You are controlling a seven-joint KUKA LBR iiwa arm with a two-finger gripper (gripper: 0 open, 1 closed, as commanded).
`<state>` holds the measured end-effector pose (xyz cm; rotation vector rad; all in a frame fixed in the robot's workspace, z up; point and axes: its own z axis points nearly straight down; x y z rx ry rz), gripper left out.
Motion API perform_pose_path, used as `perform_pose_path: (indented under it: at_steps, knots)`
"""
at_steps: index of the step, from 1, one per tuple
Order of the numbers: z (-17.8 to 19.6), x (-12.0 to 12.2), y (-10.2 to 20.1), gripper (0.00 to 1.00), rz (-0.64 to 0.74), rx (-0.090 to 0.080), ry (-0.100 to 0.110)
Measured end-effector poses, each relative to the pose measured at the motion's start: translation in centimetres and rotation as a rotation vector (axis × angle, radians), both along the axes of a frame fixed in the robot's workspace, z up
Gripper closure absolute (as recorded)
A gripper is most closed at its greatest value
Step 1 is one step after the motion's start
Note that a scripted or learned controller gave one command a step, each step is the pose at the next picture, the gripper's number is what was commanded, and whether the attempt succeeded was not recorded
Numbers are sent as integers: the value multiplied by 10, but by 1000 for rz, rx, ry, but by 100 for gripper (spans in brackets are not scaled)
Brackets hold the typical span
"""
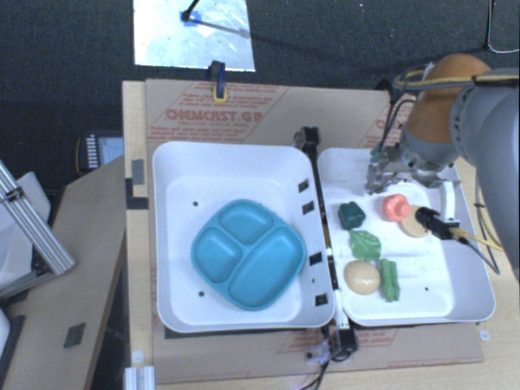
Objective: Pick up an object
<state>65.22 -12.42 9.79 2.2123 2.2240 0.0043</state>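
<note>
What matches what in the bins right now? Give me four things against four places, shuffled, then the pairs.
Things:
1. blue divided plate
2. pink object
3. beige round object
4. dark green block

Places:
A. right bin, near front edge, beside a green strip
B. left bin
C. right bin, just below the gripper
D. right bin, close to the divider between the bins

Pairs: 1-B, 2-C, 3-A, 4-D

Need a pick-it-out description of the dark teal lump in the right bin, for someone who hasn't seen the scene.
Go to the right white bin, the one holding small toy foods. The dark teal blocky lump sits nearest the divider between the bins, above the light green leafy piece. It is the darkest item there, left of the pink rounded piece.
</note>
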Motion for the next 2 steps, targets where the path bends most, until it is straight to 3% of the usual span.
perform_pose_path:
  at_steps: [2]
  knots:
    - [121, -2, -3, 100, -1, 0, -4]
